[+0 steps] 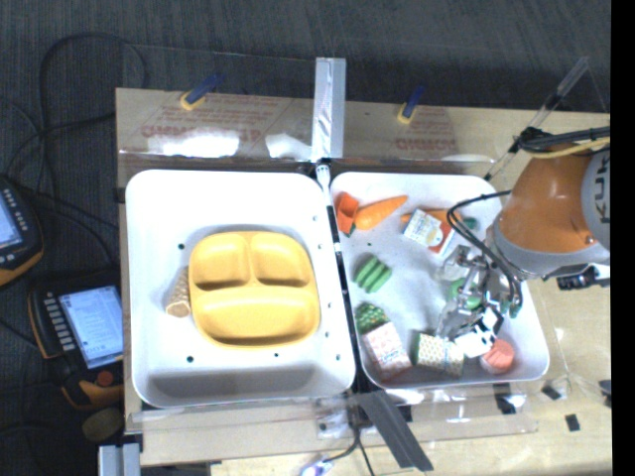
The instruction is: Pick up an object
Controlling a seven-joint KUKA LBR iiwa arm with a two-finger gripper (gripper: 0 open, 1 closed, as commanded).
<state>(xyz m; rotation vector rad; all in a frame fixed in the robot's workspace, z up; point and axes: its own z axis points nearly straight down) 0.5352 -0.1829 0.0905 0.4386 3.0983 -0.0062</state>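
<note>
My hand (466, 310) hangs low in the right bin (397, 188), toward its front right corner, over a black-and-white toy (477, 340), a patterned block (438, 351) and a red piece (498, 356). Whether my hand is spread or pinching, I cannot tell. These things lie crowded together, so I could nudge one aside or catch two and lose both.
</note>
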